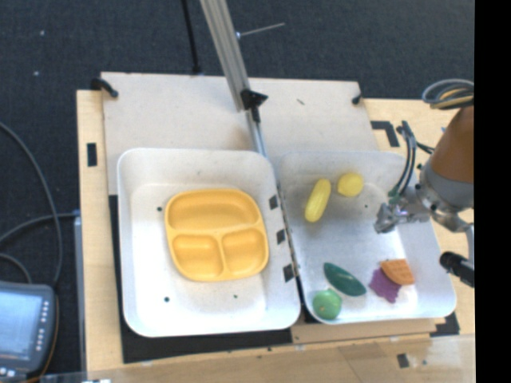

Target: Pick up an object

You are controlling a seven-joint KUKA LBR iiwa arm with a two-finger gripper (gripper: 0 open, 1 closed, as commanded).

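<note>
The claw [389, 218] hangs over the right bin [363, 170], near that bin's right side, at the end of the grey arm [447, 183] with its orange band, which comes in from the right edge. It looks small and metallic from this height, and whether it is apart or together cannot be told; nothing can be seen gripped in it. It sits above bare white bin floor, with no object directly beneath it.

To the claw's left, well up the bin, lies a round yellow piece like a lemon [350, 185], and just beside that, further left, a long yellow object like a banana or corn cob [318, 199], tilted with its upper end toward the lemon. Below the claw, near the bin's lower right corner, an orange piece [398, 272] rests touching a purple piece [385, 286]. Left of those lies a dark green leaf-shaped object [344, 279], and against the bin's lower rim sits a light green ball-like fruit [326, 303], just beside the dark green one.

The left bin [140, 302] holds a yellow divided plate [215, 234] with three compartments, one wide above and two smaller below. Both bins rest side by side on the pale wooden worktop [168, 102]. A slanted aluminium rail [226, 42] rises from the worktop behind the bins. A small screen device [24, 325] sits at the lower left, off the worktop, with black cables [32, 206] across the dark floor.
</note>
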